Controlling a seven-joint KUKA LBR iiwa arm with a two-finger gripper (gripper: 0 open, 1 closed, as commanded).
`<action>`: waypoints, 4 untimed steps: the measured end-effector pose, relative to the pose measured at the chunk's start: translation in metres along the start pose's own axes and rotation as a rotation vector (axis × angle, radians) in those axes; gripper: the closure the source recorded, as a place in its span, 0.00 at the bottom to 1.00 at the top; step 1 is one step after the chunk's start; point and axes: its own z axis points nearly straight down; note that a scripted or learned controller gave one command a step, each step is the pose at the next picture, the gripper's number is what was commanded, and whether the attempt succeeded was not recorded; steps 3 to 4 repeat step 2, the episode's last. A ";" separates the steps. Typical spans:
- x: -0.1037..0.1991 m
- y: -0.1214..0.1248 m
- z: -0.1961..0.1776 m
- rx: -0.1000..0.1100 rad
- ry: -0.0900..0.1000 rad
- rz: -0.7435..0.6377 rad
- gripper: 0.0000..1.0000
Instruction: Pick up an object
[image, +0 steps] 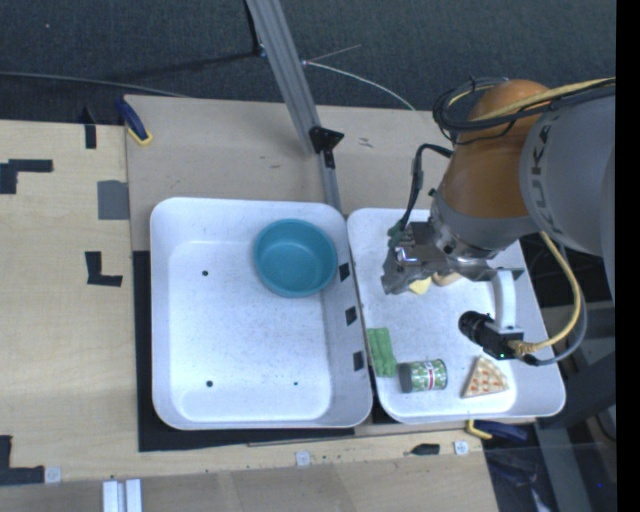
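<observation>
Pincer (405, 272), grip state unclear, over right bin (535, 405), beside yellow piece (421, 286); can (424, 376), green packet (382, 351) near.

Two bins sitting side by side on the worktop (60, 300). Bowl (294, 257) lying in the left bin (180, 330), toward its far right corner. In the right bin (440, 330): flat packet (382, 351) lying near the left wall, can (424, 376) lying just right of it, pizza slice (485, 378) resting further right near the front rim. Tool (405, 272) hanging over the right bin's far half, behind the packet.
</observation>
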 end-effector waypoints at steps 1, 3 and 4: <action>0.052 -0.001 -0.001 0.001 0.000 0.001 1.00; 0.099 -0.002 0.008 0.002 -0.002 0.002 1.00; 0.099 -0.002 0.008 0.002 -0.002 0.002 1.00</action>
